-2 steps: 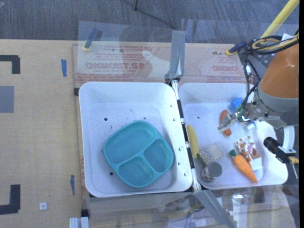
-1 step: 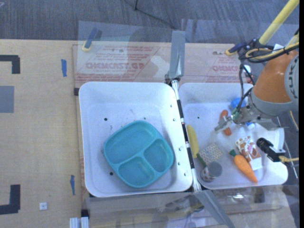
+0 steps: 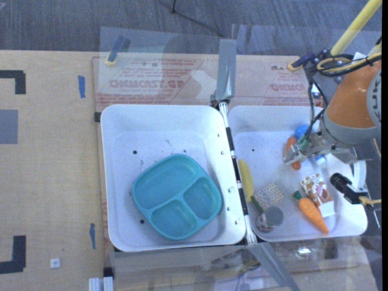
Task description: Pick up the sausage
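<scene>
The sausage [image 3: 290,148], a short reddish-orange piece, is in the right bin [image 3: 260,123] near its far right side. My gripper [image 3: 301,155] hangs directly over it from the grey arm with the orange band [image 3: 354,99]. The gripper's body covers part of the sausage. Whether the sausage lies on the bin floor or is lifted is unclear from this angle.
In the right bin are a blue item [image 3: 301,131] behind the sausage, a yellow corn cob [image 3: 245,179] along the left wall, a checkered cracker [image 3: 270,194], a grey can [image 3: 271,217], a carrot [image 3: 313,213] and a colourful packet [image 3: 316,188]. A teal divided plate [image 3: 176,197] lies in the left bin [image 3: 121,126].
</scene>
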You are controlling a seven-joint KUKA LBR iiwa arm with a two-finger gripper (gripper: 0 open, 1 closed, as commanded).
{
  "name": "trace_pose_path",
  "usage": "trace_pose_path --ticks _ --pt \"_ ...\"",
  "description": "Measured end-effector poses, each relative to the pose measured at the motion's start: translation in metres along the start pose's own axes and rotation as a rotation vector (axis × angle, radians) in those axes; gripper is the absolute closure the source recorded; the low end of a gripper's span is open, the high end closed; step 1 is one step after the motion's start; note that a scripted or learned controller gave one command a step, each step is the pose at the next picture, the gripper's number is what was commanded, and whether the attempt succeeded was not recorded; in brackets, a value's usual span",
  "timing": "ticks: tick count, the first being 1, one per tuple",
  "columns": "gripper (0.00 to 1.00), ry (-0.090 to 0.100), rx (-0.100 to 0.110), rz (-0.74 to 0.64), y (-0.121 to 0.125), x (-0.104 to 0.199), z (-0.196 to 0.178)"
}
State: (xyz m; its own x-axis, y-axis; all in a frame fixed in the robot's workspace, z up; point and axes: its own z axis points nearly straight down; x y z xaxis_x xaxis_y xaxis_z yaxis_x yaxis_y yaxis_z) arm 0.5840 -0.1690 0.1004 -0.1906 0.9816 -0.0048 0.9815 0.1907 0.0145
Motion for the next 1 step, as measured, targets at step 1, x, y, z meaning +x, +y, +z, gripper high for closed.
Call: trace_pose_path --ticks 1 --pt "1.0 0.007 0.025 -0.05 0.0883 0.0244 -0.0788"
